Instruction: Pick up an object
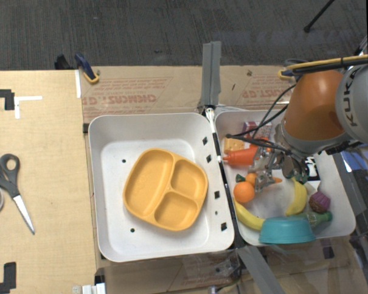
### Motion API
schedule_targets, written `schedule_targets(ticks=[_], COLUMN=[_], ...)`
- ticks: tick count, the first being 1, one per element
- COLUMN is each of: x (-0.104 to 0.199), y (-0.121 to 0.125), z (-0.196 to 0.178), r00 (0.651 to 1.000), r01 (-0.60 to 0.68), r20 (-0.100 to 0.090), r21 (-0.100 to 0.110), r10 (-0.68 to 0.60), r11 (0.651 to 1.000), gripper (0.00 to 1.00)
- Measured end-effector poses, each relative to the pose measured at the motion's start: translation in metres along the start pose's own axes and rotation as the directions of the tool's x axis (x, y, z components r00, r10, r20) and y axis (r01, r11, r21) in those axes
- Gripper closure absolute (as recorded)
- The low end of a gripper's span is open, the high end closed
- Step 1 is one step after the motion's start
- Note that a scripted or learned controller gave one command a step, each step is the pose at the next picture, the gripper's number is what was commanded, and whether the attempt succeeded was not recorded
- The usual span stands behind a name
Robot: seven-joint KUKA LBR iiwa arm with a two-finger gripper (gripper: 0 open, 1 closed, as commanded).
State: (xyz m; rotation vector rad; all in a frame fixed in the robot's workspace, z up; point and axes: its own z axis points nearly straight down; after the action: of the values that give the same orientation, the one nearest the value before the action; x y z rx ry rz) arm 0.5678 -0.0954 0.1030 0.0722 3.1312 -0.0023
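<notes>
Orange ball [244, 192], small, round, smooth, in right bin [333, 228], fingers [265, 170] just beside, grip unclear

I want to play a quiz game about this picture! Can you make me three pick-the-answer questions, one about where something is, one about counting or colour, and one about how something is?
1. Where is the yellow divided plate?
A. in the left bin
B. in the right bin
C. on the cardboard

2. How many bananas lie in the right bin?
A. none
B. two
C. five

3. How is the teal bowl lying?
A. full of fruit
B. cut in half
C. turned upside down

Answers: 1 A, the plate sits alone in the left bin. 2 B, one banana lies beside the bowl, another banana curves above it. 3 C, its rounded outside faces up.
</notes>
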Motion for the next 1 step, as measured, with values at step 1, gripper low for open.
schedule_targets(ticks=[1], x=[-0.039], y=[-0.0356], z=[-0.1528], r00=[1.0], r01=[-0.016], r20=[-0.004], r21=[-0.001], r10=[0.016], r11=[1.0], gripper=[1.0])
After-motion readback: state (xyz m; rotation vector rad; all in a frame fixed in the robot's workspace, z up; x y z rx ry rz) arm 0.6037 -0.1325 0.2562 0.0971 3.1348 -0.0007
